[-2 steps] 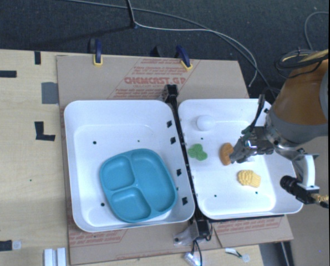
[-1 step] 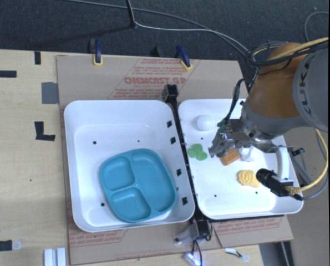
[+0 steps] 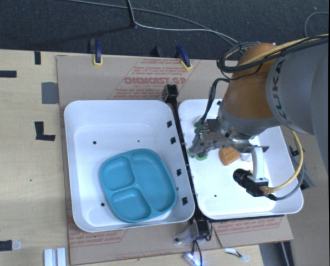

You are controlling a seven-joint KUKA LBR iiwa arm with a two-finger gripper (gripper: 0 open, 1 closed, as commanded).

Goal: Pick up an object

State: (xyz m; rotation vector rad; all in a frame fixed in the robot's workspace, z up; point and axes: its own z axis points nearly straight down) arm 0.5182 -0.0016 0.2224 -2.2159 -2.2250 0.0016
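Left bin [image 3: 79, 123]: shallow, white, on the cardboard-covered tabletop [image 3: 20, 148]. Contents: one blue divided plate [image 3: 137, 184], three compartments, lying flat toward the bin's near half. Its long axis runs on a slant from upper left to lower right. Untouched; well apart from the arm.

Divider: a black strip with clips between the two bins.

Right bin [image 3: 237, 204]: shallow, white, touching the left bin along the divider. Contents seen: a small green item [image 3: 200, 155] near the bin's left wall, and just to its right a tan, wedge-shaped block [image 3: 229, 156]. The block's long axis seems to tilt from lower left to upper right, though part of it is hidden under the wrist, so its pointing end cannot be told for sure. The green item is too small to give an axis.

Tool [image 3: 202, 146]: low over the right bin's left part, just above the green item, the tan block beside it. Whether it is spread or closed cannot be told; nothing can be made out within its grasp.

Arm [image 3: 253, 93]: grey with an orange band, reaching in from the right and covering the bin's far part.

Step in hand, as judged: the reach down onto a target, most likely the green item. Next move calls for closing squarely around it, then a straight lift.
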